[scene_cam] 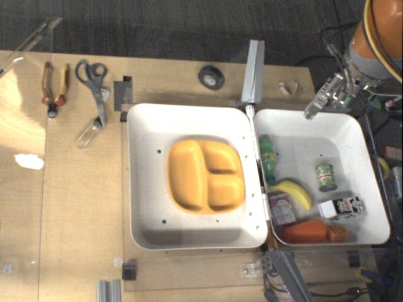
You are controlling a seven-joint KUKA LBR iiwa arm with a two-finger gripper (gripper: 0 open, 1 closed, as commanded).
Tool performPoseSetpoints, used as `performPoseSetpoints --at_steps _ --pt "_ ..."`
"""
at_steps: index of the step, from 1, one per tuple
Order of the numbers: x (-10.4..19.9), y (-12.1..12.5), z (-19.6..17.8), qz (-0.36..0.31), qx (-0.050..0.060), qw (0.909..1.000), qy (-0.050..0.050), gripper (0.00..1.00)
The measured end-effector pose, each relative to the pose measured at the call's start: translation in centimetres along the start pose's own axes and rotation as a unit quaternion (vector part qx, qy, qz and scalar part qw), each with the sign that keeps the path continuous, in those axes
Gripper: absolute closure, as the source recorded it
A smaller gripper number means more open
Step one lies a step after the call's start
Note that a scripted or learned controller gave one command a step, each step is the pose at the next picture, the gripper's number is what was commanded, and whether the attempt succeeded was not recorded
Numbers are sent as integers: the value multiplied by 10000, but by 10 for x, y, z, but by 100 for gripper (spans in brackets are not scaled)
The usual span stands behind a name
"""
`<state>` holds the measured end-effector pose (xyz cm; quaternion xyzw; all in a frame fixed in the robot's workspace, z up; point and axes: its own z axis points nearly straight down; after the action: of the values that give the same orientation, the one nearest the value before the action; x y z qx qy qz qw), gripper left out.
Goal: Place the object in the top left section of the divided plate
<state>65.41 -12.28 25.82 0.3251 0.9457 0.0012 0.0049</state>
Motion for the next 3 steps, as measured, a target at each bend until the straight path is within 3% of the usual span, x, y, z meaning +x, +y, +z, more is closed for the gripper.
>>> performPoseSetpoints --at_steps 1,2,3 --pt "6 18 23 -210 4 9998 12 100" --pt "-14 -13 102 -1109 4 9938 16 100" --pt "-1 -5 -41 -1579 -8 9875 -15 100"
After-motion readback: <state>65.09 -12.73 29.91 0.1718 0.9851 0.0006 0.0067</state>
